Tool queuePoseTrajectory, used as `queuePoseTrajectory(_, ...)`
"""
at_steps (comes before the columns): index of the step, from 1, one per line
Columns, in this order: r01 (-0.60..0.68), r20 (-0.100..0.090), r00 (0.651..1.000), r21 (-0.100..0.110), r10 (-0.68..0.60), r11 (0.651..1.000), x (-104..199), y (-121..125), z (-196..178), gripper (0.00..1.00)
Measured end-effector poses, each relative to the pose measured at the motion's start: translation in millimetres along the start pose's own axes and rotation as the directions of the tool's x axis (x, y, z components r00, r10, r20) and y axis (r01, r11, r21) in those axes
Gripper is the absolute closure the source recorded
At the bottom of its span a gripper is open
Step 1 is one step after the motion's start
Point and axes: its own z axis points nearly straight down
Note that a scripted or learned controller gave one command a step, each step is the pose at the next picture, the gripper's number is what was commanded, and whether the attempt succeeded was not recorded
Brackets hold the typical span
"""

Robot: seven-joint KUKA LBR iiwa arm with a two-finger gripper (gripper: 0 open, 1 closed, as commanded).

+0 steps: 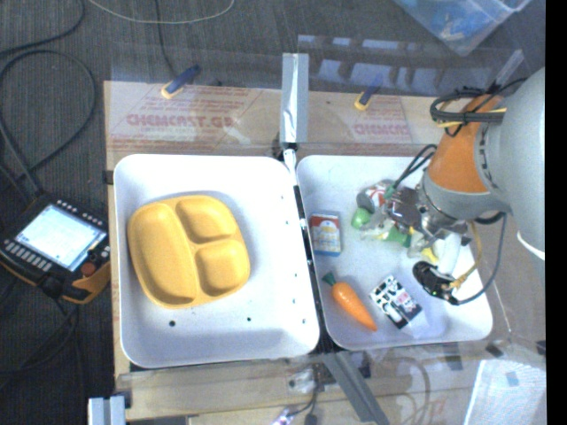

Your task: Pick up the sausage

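two bins (213, 348): one yellow tray (189, 249), one carrot (353, 304), sausage perhaps hidden.

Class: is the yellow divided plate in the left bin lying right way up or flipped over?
Right way up: the yellow plate shows three open hollow compartments facing the camera.

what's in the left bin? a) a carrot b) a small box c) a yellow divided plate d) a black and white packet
c, the yellow divided plate lies in the left bin, while the carrot lies in the right bin.
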Motion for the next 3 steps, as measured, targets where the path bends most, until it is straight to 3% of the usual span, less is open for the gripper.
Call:
queuePoseTrajectory(1, -0.551, -0.007, 0.835, -0.009, 0.551, 0.835, 7.5, 35.5, 20.9, 0.0)
queuePoseTrajectory(2, -0.808, -0.013, 0.59, -0.008, 0.808, 0.59, 47.2, -10.3, 20.9, 0.0)
queuePoseTrajectory(3, -0.807, -0.006, 0.59, -0.009, 0.807, 0.59, 46.2, -10.7, 14.4, 1.0)
